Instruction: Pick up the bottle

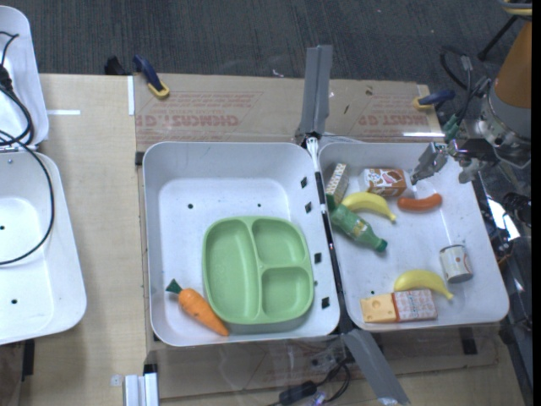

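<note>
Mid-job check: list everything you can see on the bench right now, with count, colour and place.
bins: 2, white, side by side on the bench
plate: 1, green, three compartments, left bin
carrot: 1, orange, left bin, front left corner
bottle: 1, green, lying in right bin near the divider
bananas: 2, yellow, right bin, one mid, one front
sausage: 1, orange-red, right bin, rear
can: 1, silver, right bin, right side
cheese wedge: 1, yellow, right bin, front
clamps: 2, blue and yellow, rear edge
gripper: 1, grey, above right bin's rear right

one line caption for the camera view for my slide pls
Hand above the right bin, green bottle lying untouched beside a banana.
</note>
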